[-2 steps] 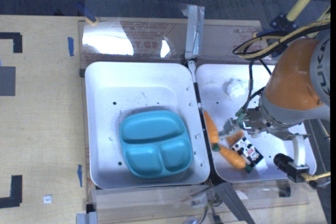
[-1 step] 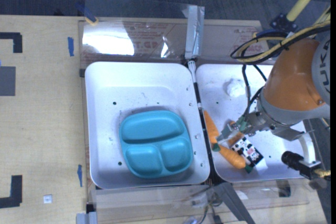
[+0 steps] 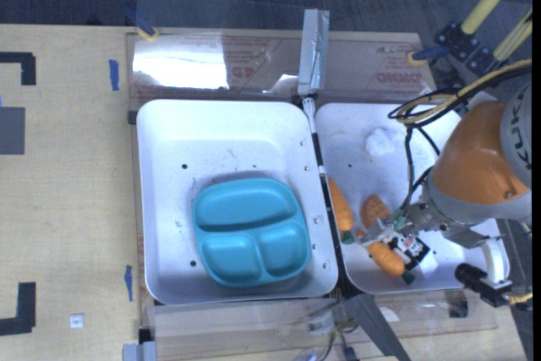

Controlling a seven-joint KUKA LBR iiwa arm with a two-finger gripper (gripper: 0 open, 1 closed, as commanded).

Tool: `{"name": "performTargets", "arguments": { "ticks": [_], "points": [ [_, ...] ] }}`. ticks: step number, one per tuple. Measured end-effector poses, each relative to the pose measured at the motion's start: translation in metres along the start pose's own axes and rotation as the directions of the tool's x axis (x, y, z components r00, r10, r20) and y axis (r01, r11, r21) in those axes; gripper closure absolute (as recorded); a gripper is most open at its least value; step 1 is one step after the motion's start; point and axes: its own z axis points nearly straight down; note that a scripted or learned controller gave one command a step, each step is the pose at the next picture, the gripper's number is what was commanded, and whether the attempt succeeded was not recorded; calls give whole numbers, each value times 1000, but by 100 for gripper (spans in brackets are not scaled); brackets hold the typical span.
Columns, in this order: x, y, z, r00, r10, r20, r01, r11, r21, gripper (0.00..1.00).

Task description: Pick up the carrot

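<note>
Three orange carrot pieces lie in the right bin (image 3: 355,127). A long carrot (image 3: 340,205) rests along the bin's left wall. A short carrot (image 3: 374,208) sits just to its right. A third carrot (image 3: 388,259) lies near the front edge. My gripper (image 3: 399,237) is low in the bin, right above and touching or almost touching that third carrot, with the short one just to its left. The grey arm with its orange band (image 3: 478,161) reaches in from the right and hides the bin's right part.
The left bin (image 3: 169,131) holds a blue divided tray (image 3: 251,230). A white crumpled object (image 3: 381,141) lies at the back of the right bin. Black cables (image 3: 423,110) loop over the arm. A metal divider (image 3: 313,51) stands behind the bins.
</note>
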Motion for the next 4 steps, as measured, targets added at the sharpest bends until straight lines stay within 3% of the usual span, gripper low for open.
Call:
{"name": "performTargets", "arguments": {
  "ticks": [1,2,3,4],
  "points": [
    [-1,3,-13,1000,1,5,-1,1000,-12,100],
    [-1,2,-11,1000,1,3,-1,1000,-8,0],
    [93,20,-88,1000,-16,-1,16,1000,-3,0],
    [21,57,-86,990,-140,3,140,990,-1,0]
  ]
}}
